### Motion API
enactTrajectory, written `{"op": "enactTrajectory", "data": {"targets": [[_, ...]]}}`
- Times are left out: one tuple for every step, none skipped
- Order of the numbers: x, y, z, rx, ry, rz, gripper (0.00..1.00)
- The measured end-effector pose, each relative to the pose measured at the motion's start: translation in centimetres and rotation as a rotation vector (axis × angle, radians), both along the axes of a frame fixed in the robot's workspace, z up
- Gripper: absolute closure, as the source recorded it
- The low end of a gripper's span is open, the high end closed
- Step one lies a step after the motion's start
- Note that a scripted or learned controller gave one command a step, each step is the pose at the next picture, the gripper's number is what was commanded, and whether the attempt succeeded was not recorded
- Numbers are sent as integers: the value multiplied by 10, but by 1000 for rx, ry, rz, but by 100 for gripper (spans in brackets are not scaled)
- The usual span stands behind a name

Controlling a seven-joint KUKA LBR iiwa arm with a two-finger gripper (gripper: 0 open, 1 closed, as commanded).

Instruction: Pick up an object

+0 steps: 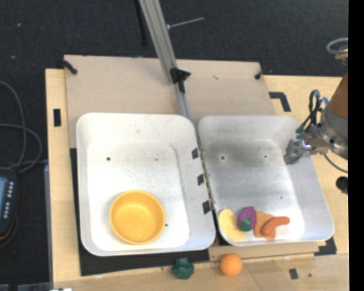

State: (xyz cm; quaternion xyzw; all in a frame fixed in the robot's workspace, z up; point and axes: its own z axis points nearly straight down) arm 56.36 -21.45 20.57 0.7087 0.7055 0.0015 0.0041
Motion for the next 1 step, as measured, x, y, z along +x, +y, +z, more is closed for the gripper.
{"op": "enactTrajectory", "data": {"targets": [[1, -1, 6, 3, 5, 2, 100]]}}
